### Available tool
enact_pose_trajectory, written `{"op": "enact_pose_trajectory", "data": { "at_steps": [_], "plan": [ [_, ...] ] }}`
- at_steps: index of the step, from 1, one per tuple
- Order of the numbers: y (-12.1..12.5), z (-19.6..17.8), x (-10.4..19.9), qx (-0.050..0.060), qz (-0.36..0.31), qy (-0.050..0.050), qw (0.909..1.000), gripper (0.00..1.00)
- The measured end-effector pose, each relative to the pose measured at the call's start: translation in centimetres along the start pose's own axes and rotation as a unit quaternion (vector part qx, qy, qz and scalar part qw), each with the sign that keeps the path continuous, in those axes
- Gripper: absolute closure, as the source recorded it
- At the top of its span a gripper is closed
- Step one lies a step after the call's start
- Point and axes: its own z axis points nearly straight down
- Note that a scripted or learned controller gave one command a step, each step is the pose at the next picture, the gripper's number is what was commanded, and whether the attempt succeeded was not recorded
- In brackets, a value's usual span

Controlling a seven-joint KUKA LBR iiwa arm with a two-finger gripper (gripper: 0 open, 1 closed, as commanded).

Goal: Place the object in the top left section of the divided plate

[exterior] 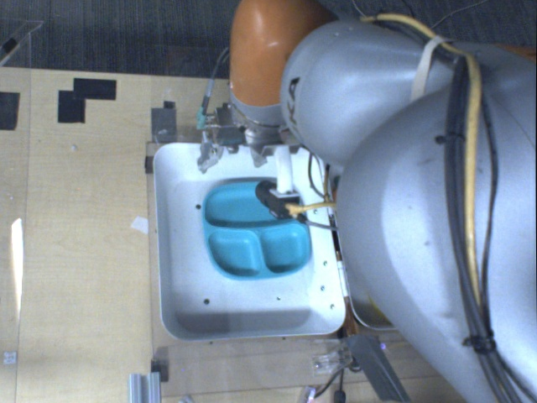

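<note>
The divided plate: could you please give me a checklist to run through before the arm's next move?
1. Blue divided plate lies flat inside the white bin: ok.
2. Plate's three sections and their dividers can be told apart: ok.
3. Top section's left part bare: ok; its right part is hidden behind the wrist: cannot tell.
4. Gripper over the target section: not ok, it sits by the bin's top wall, just beyond the plate.
5. Object in the gripper: cannot tell.

One fixed overhead camera looks slantwise down on the white bin (pixel 180 309), arm (pixel 403 183) at right.
</note>
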Motion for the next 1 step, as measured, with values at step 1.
{"op": "enact_pose_trajectory", "data": {
  "at_steps": [1],
  "plan": [
    [-0.01,0.02,0.00,0.000,0.000,0.000,1.0000,0.00]
  ]
}}
